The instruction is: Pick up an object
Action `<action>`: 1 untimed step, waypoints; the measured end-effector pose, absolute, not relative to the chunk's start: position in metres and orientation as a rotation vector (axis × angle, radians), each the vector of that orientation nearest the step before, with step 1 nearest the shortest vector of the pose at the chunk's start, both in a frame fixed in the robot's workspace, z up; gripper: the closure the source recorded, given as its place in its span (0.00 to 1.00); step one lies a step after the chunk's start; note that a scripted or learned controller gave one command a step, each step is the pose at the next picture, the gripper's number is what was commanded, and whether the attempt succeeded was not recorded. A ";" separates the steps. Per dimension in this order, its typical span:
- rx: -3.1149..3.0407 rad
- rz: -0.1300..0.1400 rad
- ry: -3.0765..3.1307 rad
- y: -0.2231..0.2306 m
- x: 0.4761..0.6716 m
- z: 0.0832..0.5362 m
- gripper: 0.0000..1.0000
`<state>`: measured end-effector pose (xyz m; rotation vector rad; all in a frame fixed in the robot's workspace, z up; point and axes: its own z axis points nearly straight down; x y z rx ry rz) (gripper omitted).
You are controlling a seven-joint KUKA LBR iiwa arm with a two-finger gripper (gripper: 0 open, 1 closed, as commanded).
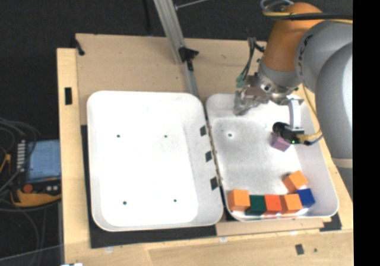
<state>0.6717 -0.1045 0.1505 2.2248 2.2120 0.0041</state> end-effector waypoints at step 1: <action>2.224 0.005 2.213 -0.108 0.671 0.195 1.00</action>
